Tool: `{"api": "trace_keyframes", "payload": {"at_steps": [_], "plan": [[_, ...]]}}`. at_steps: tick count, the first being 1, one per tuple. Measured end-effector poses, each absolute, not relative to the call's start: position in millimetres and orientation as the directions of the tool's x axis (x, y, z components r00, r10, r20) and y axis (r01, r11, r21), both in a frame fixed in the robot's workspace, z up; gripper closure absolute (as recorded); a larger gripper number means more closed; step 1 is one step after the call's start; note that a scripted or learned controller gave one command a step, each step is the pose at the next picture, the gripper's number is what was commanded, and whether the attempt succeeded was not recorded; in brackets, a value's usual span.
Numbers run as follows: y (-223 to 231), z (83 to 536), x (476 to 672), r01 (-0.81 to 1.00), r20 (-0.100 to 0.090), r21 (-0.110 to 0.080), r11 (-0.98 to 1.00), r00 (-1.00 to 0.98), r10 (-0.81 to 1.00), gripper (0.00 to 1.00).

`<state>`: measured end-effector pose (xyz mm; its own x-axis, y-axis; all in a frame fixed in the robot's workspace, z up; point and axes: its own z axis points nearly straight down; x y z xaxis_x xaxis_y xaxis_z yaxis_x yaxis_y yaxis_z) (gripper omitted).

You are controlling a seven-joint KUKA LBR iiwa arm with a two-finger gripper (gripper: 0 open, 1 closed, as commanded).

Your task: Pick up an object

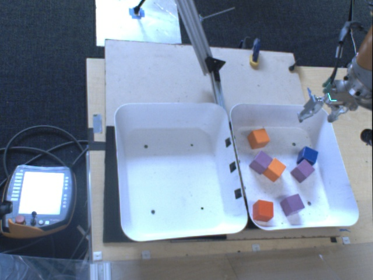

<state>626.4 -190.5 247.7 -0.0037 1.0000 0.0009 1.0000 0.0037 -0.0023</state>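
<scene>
The gripper (319,108) hangs above the right bin's (344,174) far right rim, fingers spread and holding nothing; the blue cube (308,155) lies nearest, just inside that rim; better to descend straight over it, clear of the purple cube (302,170) beside it.

We see the arm (364,69) cut off by the right edge, so little beyond its wrist shows. The gripper (320,107) is small and blurred against the right bin's rim (326,127), and we cannot judge its fingers. The purple block (260,161) is partly covered by the orange block (275,169) touching it.
</scene>
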Motion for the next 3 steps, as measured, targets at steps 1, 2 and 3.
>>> {"api": "trace_keyframes", "payload": {"at_steps": [1,2,3], "plan": [[-190.4,250.3,627.2,1.0,-0.001,0.001,0.005,-0.005,1.0,0.0],[-188.4,189.2,621.9,1.0,0.001,-0.004,0.002,-0.002,1.0,0.0],[-187.8,126.7,623.3,1.0,0.001,-0.004,0.003,-0.003,1.0,0.0]]}}
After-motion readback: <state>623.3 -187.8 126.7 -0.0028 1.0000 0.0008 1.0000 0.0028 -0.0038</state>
